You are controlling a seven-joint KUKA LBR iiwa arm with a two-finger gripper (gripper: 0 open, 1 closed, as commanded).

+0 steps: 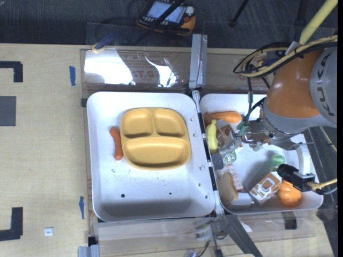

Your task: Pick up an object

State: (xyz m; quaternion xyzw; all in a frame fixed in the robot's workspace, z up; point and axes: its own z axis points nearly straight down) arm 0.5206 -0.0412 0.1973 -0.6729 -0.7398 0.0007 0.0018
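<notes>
My gripper hangs low over the left part of the right bin, and the grey and orange arm reaches in from the right. Directly around it lie a yellow banana, a brown packet and a small clear item with green on it. An orange carrot lies just behind it at the bin's far edge. Nothing is visibly held.
The right bin also holds a brown bread roll, a small orange-and-white carton, an orange fruit and a green piece. The left bin carries a yellow divided plate with a red sausage beside it.
</notes>
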